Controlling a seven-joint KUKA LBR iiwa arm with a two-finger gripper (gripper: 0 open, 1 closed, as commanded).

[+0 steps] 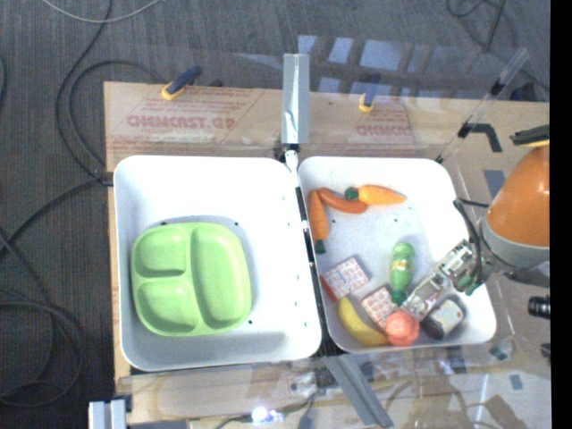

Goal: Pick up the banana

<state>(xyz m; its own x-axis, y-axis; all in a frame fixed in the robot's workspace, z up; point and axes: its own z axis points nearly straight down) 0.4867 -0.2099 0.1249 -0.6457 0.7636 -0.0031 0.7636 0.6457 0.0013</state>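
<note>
- Banana [356,322]: lies at the right bin's [465,195] front edge, left of my gripper [427,300].
- Gripper state: I cannot tell.
- Tabletop [206,119]: brown board beneath both bins.

This looks like a robotics lab. Two white bins [206,172] sit on a plywood bench [179,119] held by yellow clamps [180,82], with clear plastic screens around them. Loose cables [76,79] trail across grey carpet [134,16]. The arm [523,208] reaches over toy food [375,284], and a green divided plate [190,277] lies in the left bin.
</note>
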